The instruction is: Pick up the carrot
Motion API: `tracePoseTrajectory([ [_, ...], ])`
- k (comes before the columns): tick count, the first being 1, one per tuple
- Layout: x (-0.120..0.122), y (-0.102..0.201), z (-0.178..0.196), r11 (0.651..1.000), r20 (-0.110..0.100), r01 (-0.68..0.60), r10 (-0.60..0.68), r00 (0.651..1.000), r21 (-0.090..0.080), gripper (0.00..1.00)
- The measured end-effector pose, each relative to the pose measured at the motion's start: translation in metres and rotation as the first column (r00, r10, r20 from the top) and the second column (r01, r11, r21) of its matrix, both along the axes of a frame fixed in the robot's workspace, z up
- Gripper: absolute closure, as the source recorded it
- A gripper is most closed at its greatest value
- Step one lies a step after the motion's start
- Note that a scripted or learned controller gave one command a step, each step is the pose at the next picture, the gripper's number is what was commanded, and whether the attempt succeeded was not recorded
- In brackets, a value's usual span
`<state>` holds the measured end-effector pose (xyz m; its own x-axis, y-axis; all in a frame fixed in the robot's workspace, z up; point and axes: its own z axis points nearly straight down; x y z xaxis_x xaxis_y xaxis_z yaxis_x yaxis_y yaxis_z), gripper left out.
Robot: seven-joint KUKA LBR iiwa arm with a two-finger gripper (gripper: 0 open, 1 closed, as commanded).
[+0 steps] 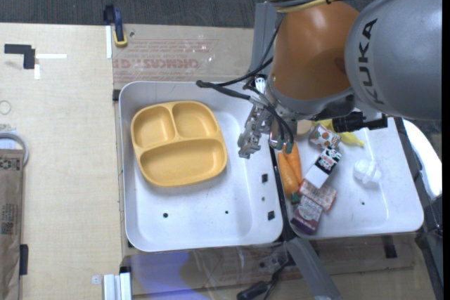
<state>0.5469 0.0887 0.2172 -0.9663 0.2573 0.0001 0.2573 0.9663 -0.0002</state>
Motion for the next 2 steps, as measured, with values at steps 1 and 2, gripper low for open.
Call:
tracePoseTrajectory([
  [1,-0.013,-0.035,0.002,0.989,0.001,-0.147,0.147,0.989,0.0,1.0],
  [2,0.027,-0.04,-0.026,0.995,0.001,0.095,-0.095,0.995,0.0,1.0],
])
